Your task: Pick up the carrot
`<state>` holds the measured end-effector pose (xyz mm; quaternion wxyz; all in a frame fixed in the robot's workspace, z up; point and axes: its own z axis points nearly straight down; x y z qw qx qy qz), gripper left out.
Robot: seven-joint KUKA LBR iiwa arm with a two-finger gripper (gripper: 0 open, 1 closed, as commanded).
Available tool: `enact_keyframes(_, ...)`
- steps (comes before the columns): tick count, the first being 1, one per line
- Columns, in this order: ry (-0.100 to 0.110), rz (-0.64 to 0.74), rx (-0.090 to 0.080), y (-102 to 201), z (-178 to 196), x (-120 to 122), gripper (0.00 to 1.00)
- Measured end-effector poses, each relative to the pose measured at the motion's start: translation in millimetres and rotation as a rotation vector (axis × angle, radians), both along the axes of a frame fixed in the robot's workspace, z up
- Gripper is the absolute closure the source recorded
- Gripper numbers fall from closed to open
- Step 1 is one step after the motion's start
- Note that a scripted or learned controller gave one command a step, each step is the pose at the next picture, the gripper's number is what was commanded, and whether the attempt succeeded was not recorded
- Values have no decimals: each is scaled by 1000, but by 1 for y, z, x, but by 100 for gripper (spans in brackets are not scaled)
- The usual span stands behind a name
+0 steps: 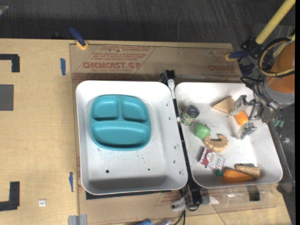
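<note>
On the tabletop [37,139]: two white bins are set side by side.
Left bin [89,172]: a teal divided tray [120,121] is held.
Right bin [272,165]: small food items are scattered.
Gripper [247,116]: fingers are spread around a small orange piece [241,118], contact unclear.
Carrot [236,175]: lain near the front wall, apart from the gripper, partly overlapped.

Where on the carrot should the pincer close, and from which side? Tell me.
Grip the carrot across its thick orange middle, coming straight down. It lies flat, lengthwise along the bin's near wall, with the bread stick close behind, so sideways approaches look cramped.
</note>
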<state>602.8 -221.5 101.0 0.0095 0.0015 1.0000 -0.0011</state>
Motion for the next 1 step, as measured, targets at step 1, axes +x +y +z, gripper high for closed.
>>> enact_keyframes(1, -11, 1, -2, 0, 13, 3, 100)
